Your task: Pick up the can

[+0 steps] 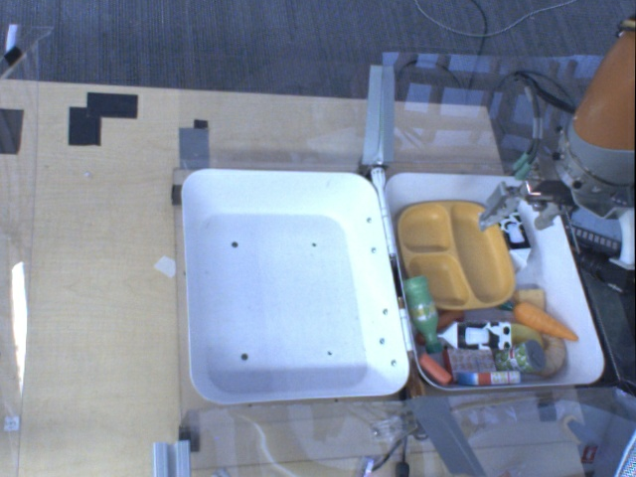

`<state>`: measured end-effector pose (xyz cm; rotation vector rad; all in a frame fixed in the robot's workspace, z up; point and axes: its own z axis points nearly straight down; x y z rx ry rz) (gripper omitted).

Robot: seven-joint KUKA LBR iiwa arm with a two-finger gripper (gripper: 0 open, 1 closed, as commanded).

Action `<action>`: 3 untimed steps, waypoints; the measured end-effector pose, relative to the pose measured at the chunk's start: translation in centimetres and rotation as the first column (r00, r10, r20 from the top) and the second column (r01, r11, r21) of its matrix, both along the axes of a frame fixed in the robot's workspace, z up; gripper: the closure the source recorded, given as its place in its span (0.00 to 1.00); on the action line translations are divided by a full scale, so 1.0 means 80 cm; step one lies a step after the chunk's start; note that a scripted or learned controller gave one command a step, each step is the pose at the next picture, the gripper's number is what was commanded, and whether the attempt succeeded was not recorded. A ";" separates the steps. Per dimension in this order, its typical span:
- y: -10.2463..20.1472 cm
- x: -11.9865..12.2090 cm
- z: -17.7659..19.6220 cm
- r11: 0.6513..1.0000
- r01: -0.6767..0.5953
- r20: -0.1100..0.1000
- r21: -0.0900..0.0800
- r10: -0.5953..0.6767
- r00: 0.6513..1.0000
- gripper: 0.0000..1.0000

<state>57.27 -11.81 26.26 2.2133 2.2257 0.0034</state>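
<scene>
Right now the right bin [581, 296] holds a yellow divided tray [452, 251]; the can [485, 365] lies on its side at the near edge. Gripper [519, 207] hangs over the far side, fingers spread, empty, well apart from the can.

Yellow tray [455, 251], orange carrot [545, 321], green bottle [421, 307], white bins [288, 286].
</scene>
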 end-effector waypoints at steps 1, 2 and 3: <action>-0.015 0.020 -0.160 1.000 -0.002 0.000 0.000 0.002 1.000 0.00; 0.020 -0.018 -0.210 0.989 0.147 0.022 -0.001 -0.147 0.989 0.00; 0.041 -0.080 -0.203 0.964 0.266 0.006 0.003 -0.266 0.964 0.00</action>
